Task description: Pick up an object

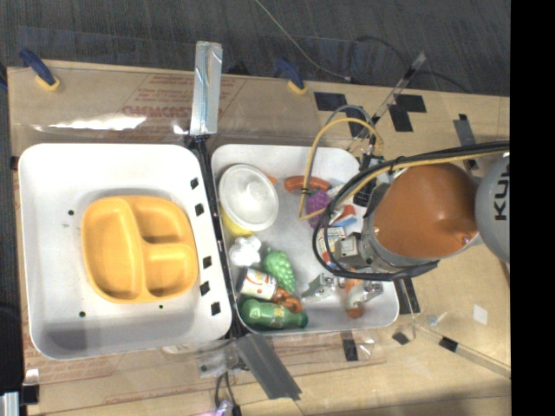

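Near the right bin's (286,156) lower right corner, a small orange object (354,302) is seen beside the lowered hand (345,289), whose grip cannot be told, and a slip is judged likely since smooth, rounded plastic toys (276,293) are crowded close around it.
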{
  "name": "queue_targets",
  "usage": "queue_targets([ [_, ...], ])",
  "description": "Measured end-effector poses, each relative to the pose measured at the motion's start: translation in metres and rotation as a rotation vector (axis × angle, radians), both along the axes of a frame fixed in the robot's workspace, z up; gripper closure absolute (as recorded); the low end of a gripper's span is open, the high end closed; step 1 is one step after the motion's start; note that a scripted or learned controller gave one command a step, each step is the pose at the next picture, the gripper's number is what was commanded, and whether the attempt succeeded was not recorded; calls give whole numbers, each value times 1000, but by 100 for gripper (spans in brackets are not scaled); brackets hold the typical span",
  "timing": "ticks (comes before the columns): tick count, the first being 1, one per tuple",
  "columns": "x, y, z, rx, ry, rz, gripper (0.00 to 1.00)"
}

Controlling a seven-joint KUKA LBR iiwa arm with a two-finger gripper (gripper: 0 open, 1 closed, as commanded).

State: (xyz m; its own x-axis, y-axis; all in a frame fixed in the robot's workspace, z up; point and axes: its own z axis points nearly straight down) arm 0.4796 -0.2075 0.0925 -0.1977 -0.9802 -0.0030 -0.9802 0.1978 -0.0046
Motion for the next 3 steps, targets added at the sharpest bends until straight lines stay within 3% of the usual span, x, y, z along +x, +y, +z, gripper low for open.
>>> queue_targets([
  [1, 2, 2, 10, 0, -1, 6, 100],
  [2, 6, 3, 53, -3, 2, 568, 100],
  [3, 6, 2, 52, -2, 5, 567, 0],
])
